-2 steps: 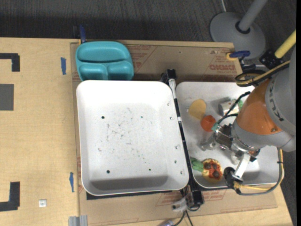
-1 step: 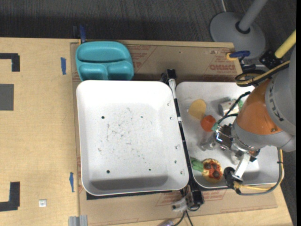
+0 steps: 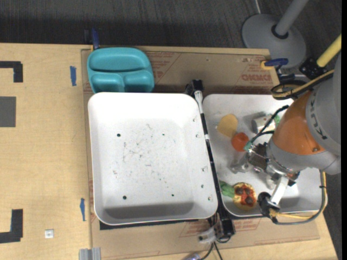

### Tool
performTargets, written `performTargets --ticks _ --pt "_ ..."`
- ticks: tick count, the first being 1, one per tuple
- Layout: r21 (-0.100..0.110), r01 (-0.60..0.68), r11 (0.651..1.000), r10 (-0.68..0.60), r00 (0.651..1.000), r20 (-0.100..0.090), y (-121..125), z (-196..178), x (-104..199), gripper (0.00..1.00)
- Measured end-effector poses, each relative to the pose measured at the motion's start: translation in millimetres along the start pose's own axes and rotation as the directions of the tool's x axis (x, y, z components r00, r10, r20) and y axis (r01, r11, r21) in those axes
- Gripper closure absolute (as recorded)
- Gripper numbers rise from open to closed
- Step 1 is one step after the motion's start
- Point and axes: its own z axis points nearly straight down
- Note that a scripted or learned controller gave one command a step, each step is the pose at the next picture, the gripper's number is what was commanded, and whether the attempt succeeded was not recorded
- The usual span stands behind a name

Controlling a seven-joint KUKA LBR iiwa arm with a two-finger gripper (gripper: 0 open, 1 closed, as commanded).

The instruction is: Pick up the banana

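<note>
A pale yellow, rounded piece (image 3: 227, 123) lies near the back left of the right bin (image 3: 309, 199); it is the most banana-like thing here, though its shape is hard to make out. An orange-red toy (image 3: 240, 141) sits just in front of it. The grey arm with its orange band (image 3: 295, 133) reaches in from the right. Its gripper (image 3: 245, 163) hangs low over the middle of the right bin, in front of the orange-red toy and a little short of the yellow piece. I see nothing held in it.
A grey object (image 3: 258, 121) lies at the back of the right bin. A multicoloured toy with a green end (image 3: 242, 194) sits at its front left. The left bin (image 3: 108, 161) adjoins it, and a teal tray (image 3: 120, 69) stands behind.
</note>
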Motion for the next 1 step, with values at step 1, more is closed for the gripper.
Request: performTargets --ticks 1 --pt "0.001 0.062 0.998 -0.062 0.998 0.0 -50.7 -99.2 85.3 0.0"
